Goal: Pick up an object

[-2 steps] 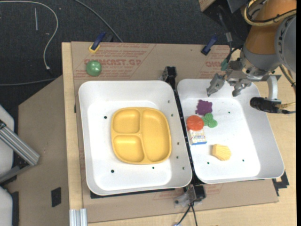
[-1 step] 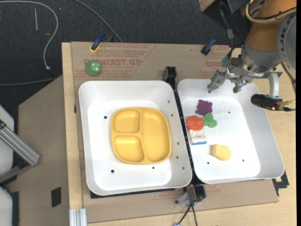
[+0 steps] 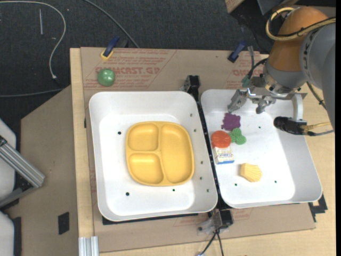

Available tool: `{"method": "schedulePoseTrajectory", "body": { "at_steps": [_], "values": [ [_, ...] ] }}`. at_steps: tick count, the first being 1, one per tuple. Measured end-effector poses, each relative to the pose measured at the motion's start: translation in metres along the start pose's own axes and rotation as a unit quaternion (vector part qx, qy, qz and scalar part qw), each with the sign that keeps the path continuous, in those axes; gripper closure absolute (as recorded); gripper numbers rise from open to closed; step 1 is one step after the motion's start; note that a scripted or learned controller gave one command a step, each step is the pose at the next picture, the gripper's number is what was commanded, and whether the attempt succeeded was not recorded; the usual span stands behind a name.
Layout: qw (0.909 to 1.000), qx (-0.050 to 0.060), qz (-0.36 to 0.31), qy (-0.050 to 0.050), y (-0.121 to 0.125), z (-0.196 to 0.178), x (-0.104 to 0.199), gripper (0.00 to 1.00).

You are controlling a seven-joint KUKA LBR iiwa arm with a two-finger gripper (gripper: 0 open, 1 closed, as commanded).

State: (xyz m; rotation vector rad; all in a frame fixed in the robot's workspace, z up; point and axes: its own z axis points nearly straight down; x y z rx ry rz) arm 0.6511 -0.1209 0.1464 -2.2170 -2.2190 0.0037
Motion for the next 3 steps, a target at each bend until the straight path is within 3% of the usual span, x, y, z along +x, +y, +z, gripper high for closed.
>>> {"method": "schedulePoseTrajectory", "body": {
  "at_steps": [1,2,3],
  "values": [
    [1.0000,0.000,0.000,0.000,0.009,0.050,-0.003,0.00],
    [1.0000,-0.001,0.000,0.000,0.009,0.062,-0.003,0.00],
    [1.0000,-0.004,-0.001,-0.001,0.011,0.048,-0.002,1.00]
  ]
}}
